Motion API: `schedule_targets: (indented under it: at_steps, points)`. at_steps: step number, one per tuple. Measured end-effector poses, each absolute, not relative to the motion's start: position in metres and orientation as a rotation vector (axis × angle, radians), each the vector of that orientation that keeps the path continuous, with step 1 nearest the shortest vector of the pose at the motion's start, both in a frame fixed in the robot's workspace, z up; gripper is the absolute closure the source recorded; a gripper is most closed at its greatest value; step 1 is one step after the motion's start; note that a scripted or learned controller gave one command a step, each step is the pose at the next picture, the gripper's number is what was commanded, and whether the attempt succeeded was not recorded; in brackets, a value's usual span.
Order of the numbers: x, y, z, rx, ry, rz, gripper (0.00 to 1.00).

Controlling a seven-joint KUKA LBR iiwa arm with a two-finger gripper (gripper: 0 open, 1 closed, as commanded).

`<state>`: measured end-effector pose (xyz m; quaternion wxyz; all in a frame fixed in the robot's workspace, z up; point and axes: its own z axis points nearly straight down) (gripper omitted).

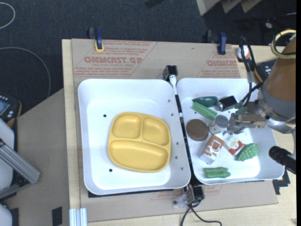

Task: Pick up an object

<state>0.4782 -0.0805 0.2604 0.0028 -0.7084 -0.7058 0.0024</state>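
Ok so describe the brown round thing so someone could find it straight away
Look in the right-hand white bin, along its left side near the divider. The brown disc lies flat there, just below the green bottle. It is the only round, dark brown item among green and boxy pieces.

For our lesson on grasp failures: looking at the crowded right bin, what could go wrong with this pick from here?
1. The gripper hangs over tightly packed items; closing could catch the small orange-and-white carton and its neighbours together, or nothing.
2. The round brown disc lies flat, so it may slip.
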Motion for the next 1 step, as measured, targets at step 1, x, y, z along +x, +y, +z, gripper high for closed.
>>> schedule_targets:
  at_steps: [1]
  points:
    - [0.4784, -0.0203, 0.1904, -2.212, -2.220, 0.005, 1.00]
